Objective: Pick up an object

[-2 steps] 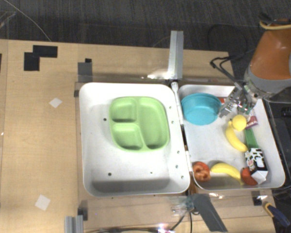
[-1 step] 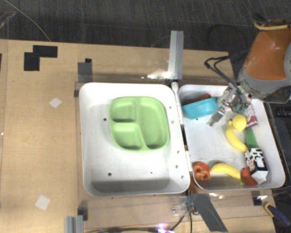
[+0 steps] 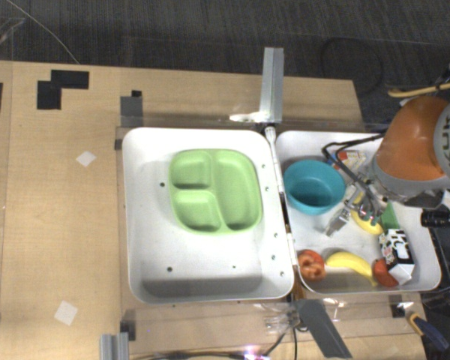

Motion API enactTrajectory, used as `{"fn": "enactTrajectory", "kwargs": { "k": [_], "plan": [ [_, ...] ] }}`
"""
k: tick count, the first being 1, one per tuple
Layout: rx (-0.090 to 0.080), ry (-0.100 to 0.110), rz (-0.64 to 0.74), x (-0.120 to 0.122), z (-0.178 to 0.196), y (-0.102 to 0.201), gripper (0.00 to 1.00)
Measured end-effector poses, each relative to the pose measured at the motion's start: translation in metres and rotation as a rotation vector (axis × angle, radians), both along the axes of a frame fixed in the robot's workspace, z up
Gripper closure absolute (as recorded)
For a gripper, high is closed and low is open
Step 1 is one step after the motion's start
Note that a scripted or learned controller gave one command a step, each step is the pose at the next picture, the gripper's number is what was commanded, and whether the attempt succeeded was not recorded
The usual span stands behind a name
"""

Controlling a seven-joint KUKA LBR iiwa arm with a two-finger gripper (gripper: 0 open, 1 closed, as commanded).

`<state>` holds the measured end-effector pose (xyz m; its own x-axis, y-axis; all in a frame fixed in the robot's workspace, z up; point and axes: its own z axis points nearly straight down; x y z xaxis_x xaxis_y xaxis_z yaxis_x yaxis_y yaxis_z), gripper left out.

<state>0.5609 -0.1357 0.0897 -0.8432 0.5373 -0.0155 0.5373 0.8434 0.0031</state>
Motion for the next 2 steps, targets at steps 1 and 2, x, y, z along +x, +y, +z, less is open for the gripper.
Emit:
{"fn": "enactTrajectory", "kwargs": {
  "k": [1,2],
  "plan": [
    [-0.011,0.001,-0.164,0.008,0.0,0.011,0.0],
    [-0.013,0.001,-0.349,-0.006,0.0,0.026,0.0]
  ]
}}
